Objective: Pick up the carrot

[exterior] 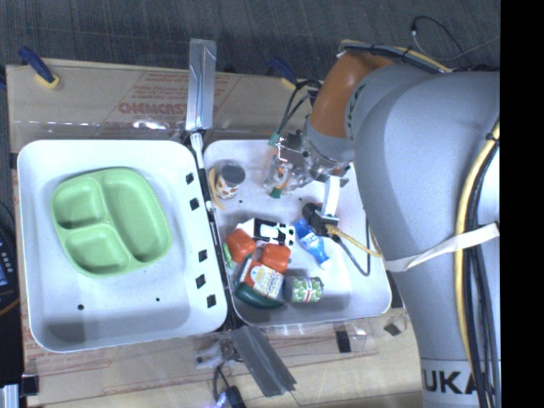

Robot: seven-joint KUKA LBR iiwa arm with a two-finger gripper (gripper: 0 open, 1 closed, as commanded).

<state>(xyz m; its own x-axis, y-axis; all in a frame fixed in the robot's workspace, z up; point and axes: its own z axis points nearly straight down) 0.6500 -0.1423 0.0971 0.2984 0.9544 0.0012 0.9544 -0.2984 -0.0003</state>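
Dark carpet is showing behind your bench, which is carrying two shallow white bins side by side on a cardboard sheet (161,100). Starting at your left, the left bin (51,313) is holding a green divided plate (109,219). Moving right past the divider, the right bin (374,291) is holding the clutter: a small round tin (229,177) near the top, the carrot (240,246) lying just beside the divider as a short orange piece, touching a red-capped bottle (267,274), then a green can (304,289) and a blue packet (312,246). Further right, the arm (416,177) is reaching in and bending down over the bin's upper part, its orange band (336,92) tilting leftward, with the gripper (285,172) hanging well apart from the carrot; you cannot tell how wide it is standing or whether it is gripping anything.
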